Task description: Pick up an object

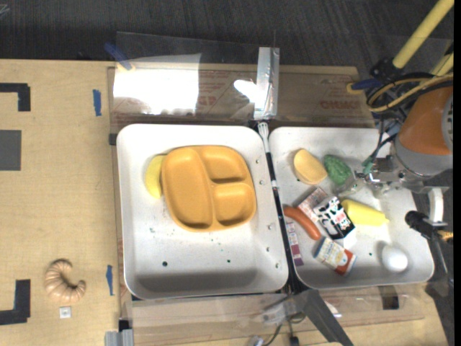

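The right bin holds several small objects. At its back lie a tan bun-like piece and a green lump. In the middle are a yellow piece, a black-and-white patterned item, a red sausage and a pink packet. Toward the front sit a small carton and a white egg shape. My gripper hangs over the bin's right back part, just right of the green lump and above the yellow piece. Nothing shows as held.
The left bin carries an orange divided tray with a yellow thing partly hidden under its left side. A toy croissant lies on the bench at the far left. A clear plastic sheet stands behind the bins.
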You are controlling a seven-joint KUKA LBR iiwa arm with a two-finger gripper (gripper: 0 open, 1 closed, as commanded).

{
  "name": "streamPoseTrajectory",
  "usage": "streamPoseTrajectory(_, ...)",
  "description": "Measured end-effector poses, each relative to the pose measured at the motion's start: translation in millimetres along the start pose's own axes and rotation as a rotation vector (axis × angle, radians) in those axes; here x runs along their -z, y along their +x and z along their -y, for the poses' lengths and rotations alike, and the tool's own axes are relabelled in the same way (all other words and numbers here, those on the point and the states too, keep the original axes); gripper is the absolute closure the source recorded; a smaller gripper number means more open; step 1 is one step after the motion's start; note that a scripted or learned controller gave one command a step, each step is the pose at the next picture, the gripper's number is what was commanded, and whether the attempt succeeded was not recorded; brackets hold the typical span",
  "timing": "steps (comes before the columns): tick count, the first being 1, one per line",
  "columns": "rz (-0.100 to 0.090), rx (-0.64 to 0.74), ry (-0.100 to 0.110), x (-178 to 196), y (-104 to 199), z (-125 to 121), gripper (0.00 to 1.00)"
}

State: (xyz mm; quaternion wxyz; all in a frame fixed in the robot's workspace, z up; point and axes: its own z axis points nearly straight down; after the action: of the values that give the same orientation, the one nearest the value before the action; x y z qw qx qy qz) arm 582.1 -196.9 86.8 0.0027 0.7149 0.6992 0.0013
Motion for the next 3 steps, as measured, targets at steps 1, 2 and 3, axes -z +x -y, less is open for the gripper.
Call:
streamPoseTrajectory(1, 0.003, 0.0, -0.007, 13, -1, -2, 1.0)
streamPoseTrajectory(2, 0.003, 0.0, -0.005, 12, 0, -1, 0.0)
streamPoseTrajectory(3, -0.009, -0.159, 0.0, 1, 1, 17, 0.0)
